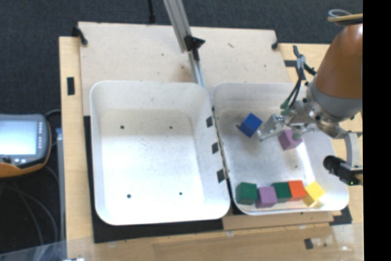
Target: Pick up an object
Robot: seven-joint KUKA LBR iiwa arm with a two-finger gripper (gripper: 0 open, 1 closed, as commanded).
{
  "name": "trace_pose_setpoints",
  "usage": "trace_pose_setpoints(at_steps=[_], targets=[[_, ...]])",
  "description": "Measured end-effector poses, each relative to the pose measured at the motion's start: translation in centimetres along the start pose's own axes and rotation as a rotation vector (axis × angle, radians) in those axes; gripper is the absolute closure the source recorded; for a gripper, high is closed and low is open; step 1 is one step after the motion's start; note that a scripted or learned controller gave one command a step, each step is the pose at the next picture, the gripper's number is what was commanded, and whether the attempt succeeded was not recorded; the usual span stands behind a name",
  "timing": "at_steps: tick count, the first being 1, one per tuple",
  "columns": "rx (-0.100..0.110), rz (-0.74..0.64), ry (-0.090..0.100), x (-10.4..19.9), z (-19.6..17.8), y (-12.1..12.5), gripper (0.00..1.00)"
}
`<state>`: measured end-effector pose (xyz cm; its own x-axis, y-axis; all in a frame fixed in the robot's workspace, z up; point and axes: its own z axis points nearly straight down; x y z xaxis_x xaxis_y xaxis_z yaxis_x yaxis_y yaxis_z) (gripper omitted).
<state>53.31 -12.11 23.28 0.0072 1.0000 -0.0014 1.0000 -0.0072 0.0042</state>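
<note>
Cubes lie in the right bin [244, 208]: a blue cube [250, 124] near its middle, a purple cube [289, 139] at about 3 o'clock from it, and a row along the near wall of green cube [247, 192], second purple cube [267, 195], second green cube [282, 191], orange cube [297, 189] and yellow cube [314, 192]. The gripper [275, 129] hangs between the blue and purple cubes, its spread impossible to tell. The left bin [153, 212] sits at 9 o'clock.

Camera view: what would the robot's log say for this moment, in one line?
gripper: over right bin | nearest: blue cube, purple cube | grasp: unconfirmed
</note>
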Motion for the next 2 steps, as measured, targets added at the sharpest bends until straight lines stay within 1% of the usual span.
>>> trace_pose_setpoints(at_steps=[2], targets=[[-0.001,0.003,-0.001,-0.01,-0.01,0.01,0.0]])
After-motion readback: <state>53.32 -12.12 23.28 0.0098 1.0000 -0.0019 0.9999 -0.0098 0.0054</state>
